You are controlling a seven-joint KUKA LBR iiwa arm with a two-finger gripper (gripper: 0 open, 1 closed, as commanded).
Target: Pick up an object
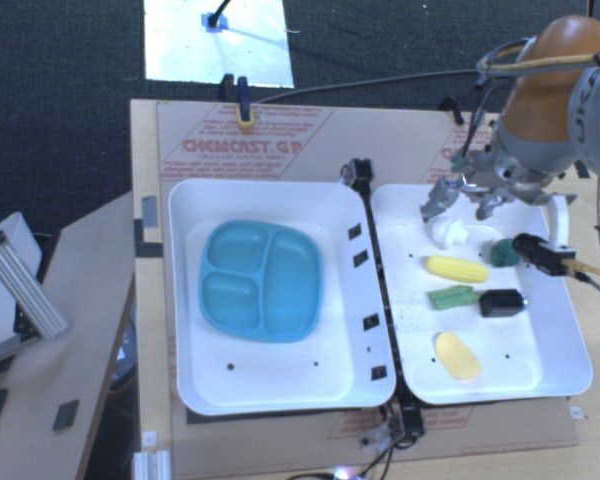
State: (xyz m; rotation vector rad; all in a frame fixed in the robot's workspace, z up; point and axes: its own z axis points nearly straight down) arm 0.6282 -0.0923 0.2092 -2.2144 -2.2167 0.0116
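My gripper [464, 204] hangs over the far part of the right bin [560, 368], its two fingers spread and open with nothing between them. Just in front of it lies a small white object [448, 233]. A yellow corn cob [457, 267], a green piece [451, 297], a black block [501, 302], a dark green item [505, 253] and a yellow oval piece [458, 356] rest on the bin floor nearer the camera.
The left bin [195, 368] holds a blue divided plate [262, 279]. A black divider with clips [372, 288] runs between the bins. The arm's orange band [565, 53] and cables fill the upper right.
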